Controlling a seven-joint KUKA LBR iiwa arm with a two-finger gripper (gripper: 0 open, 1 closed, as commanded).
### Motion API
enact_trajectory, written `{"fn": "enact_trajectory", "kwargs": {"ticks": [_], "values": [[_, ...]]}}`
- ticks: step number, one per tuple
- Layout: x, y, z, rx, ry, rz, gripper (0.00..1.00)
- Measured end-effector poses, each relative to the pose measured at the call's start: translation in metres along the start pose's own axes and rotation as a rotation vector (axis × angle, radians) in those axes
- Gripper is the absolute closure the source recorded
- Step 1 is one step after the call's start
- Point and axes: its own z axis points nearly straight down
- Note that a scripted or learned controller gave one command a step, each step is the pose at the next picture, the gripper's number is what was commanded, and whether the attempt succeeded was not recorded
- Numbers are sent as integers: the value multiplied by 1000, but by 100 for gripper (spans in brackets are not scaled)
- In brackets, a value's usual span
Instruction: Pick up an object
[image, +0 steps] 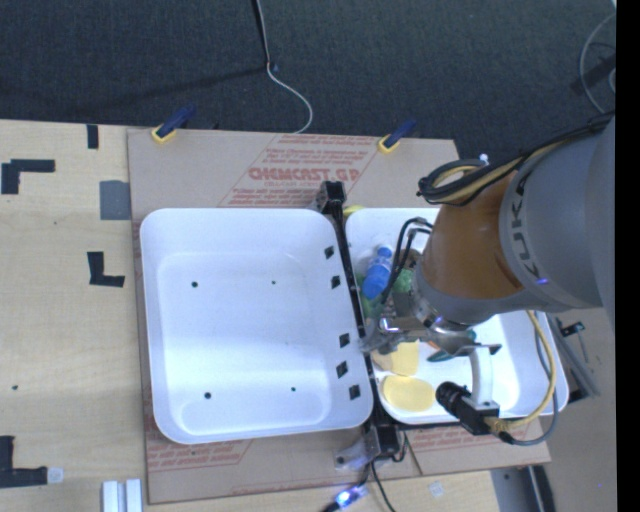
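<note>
- Camera view: the grey arm with its orange band (470, 240) reaches in from the right and hangs over the right-hand bin (520, 385); the left-hand bin (240, 320) sits just beside it, the two touching along a black divider
- Camera view: the hand (425, 345) is low over the near left part of the right-hand bin; whether it is open or closed cannot be told, since the wrist hides it
- Camera view: the candidate objects lie in the right-hand bin: a blue bottle (377, 272) near the divider, a green item (403, 282) just beside it and partly hidden by the arm, a pale yellow piece (404, 357) directly under the wrist, and a pale yellow round object (408, 395) near the front wall
- Handling, as a judgement: the yellow objects look light and smooth, possibly soft or slippery; the round one is best taken across its narrower width, the bottle across its body
- Risk, as a judgement: the objects lie close together and near the bin wall, so a neighbour may be nudged
- Writing: red print on the cardboard sheet (300, 170) covering the desk appears to read "CHEMCAST GP"; the letters "KU" show on the arm casing (560, 210); no label on the objects is legible
</note>
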Motion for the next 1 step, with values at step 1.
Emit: {"fn": "enact_trajectory", "kwargs": {"ticks": [1], "values": [[65, 83, -129, -27, 1, -8, 100]]}}
